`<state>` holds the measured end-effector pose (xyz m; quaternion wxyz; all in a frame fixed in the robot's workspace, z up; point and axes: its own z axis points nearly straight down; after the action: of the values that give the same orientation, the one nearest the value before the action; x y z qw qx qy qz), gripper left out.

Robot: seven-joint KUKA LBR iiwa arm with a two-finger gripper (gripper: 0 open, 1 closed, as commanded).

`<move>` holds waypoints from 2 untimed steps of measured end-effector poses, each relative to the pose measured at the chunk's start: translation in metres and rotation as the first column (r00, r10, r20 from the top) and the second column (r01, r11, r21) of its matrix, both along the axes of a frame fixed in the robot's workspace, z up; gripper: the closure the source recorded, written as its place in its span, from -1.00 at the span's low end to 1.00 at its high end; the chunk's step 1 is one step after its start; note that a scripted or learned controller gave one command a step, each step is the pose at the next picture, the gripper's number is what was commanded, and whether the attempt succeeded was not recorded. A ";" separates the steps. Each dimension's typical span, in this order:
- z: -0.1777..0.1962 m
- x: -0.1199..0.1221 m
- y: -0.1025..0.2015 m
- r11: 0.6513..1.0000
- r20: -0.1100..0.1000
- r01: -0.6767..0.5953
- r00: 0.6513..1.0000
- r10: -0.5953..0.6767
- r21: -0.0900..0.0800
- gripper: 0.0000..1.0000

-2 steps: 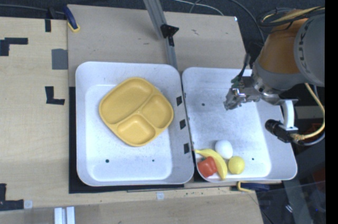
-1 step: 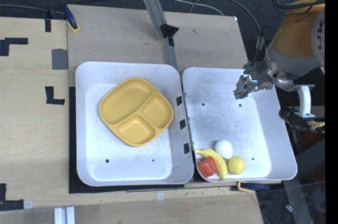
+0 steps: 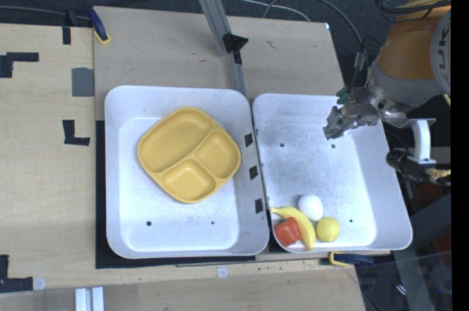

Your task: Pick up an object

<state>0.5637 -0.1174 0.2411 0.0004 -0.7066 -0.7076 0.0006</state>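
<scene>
Camera view: claw (image 3: pixel 335 127), finger state indeterminate, hovers well up-bin from clustered banana (image 3: pixel 297 218), white ball (image 3: pixel 311 206), lemon (image 3: pixel 327 229). Risk: crowded corner deflects grasp.

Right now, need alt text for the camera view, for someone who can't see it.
The gripper hangs over the upper part of the right bin, holding nothing visible. At that bin's near edge lie a white ball, a banana, a red piece and a yellow piece. The left bin holds a yellow tray.
</scene>
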 end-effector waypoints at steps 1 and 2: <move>-0.006 -0.015 0.043 1.000 -0.001 -0.003 1.000 0.003 0.001 1.00; 0.000 -0.021 0.093 1.000 -0.001 -0.006 1.000 0.006 0.002 1.00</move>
<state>0.5432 -0.0249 0.2413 0.0015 -0.7046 -0.7096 0.0000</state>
